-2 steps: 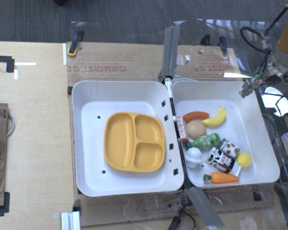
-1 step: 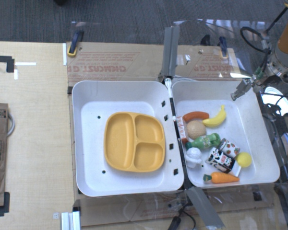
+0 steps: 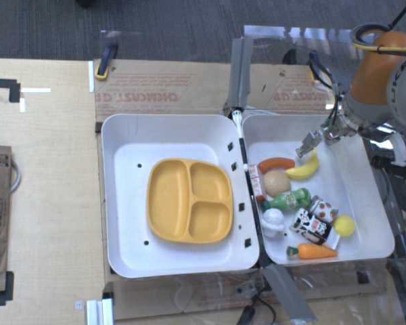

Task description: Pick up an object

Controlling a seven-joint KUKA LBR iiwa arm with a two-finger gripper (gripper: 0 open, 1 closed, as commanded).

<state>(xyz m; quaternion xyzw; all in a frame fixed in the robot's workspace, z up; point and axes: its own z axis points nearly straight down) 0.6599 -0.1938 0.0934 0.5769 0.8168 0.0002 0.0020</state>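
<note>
Camera view from above the bench shows the gripper [image 3: 314, 143] hanging over the right bin [image 3: 372, 181], toward that bin's twelve o'clock side, with the grey arm [image 3: 386, 66] and its orange band reaching in from three o'clock. Whether it is open or closed cannot be told at this size, and nothing is seen between its tips. Just beside it, at about six o'clock, lies a banana [image 3: 303, 168], and at the banana's nine o'clock a red sausage [image 3: 276, 163]. Below these sit a round brown ball [image 3: 277, 181], a green bottle [image 3: 289, 200] lying on its side and a white toy [image 3: 273, 220]. Toward four o'clock in the bin are a black-and-white carton [image 3: 314, 225], a lemon [image 3: 344, 225] and, at six o'clock, a carrot [image 3: 312, 251]. The left bin [image 3: 122, 181] at nine o'clock holds a yellow divided plate [image 3: 189, 200].
</note>
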